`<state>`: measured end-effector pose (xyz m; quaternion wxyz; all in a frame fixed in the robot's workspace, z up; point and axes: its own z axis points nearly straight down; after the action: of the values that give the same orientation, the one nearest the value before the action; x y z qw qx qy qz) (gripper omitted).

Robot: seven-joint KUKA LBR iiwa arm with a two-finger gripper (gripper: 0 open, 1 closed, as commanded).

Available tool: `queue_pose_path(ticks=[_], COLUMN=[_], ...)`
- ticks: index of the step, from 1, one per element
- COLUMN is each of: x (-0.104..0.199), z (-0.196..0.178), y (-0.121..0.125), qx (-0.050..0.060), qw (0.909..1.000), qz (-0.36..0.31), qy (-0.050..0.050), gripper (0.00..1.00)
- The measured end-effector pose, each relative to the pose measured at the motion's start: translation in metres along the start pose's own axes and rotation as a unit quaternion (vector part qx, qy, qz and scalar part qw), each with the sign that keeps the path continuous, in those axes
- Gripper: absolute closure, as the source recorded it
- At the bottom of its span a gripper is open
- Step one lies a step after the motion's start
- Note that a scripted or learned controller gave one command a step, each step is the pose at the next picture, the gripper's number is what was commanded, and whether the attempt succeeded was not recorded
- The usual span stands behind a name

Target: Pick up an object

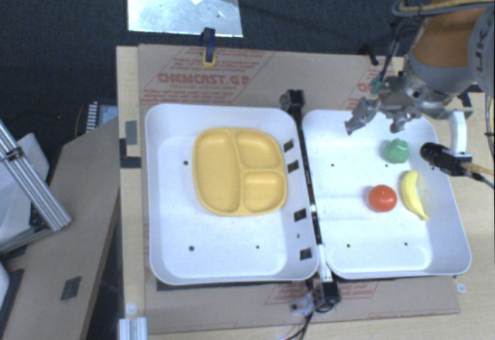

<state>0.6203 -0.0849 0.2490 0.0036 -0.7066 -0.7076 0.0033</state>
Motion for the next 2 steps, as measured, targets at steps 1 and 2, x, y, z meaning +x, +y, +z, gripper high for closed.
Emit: queue_pose_path(ticks=[1,2], x=[0.000,-0.007], z=[-0.007,0.039], y=[0.002,0.006], qx=[-0.006,-0.004], qw=[1.0000,1.0000], qz=[-0.001,0.000], qy=[0.000,0.000], gripper=[0.00,0.00])
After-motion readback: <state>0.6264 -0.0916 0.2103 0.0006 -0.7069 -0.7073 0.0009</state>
